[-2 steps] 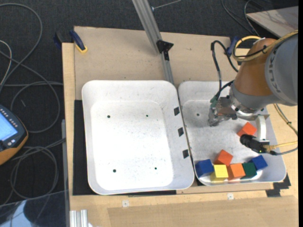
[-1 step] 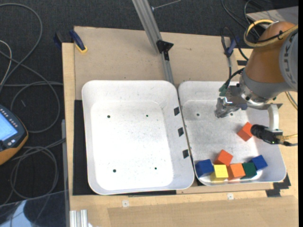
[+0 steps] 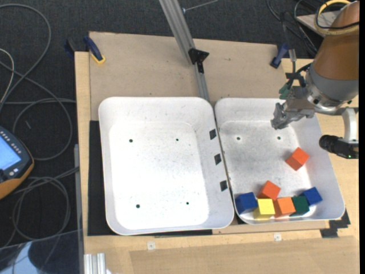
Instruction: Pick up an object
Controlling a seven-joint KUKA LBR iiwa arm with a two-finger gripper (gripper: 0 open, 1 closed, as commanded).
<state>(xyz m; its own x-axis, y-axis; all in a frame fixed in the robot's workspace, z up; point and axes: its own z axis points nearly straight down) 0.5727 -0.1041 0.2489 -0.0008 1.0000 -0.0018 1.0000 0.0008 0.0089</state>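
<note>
Careful: gripper grip state unreadable, upper right of frame; your descent could miss lone orange cube below.

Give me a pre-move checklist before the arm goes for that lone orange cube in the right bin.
1. Target in view: lone orange cube lies apart from the others. Ok.
2. Gripper over the target: it hangs above the right bin, up-left of the cube. Not ok.
3. Finger opening: cannot tell.
4. Room around the target: the cluster of cubes sits at the bin's near edge, apart from it. Ok.
5. Nothing seen held by the gripper. Ok.
</note>
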